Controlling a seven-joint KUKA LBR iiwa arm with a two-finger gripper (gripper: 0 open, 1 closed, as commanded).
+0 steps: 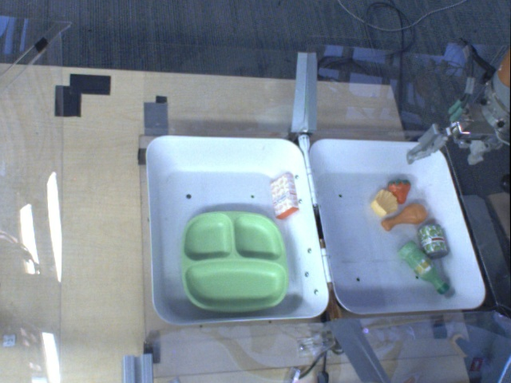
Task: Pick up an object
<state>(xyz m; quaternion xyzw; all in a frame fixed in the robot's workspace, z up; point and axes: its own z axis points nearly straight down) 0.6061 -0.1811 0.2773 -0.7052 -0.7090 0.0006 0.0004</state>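
Objects, a drumstick (pixel 405 215) and can (pixel 433 240) among them, lay in the right bin (pixel 359 286); the gripper (pixel 457 131) hovered at its far corner above the wooden bench (pixel 96 238) and grey carpet (pixel 200 22).

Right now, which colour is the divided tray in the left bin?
Light green, all over. The divided tray shows best in the camera view.

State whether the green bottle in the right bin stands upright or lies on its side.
On its side. The green bottle lies flat along the floor of the right bin, its length running diagonally.
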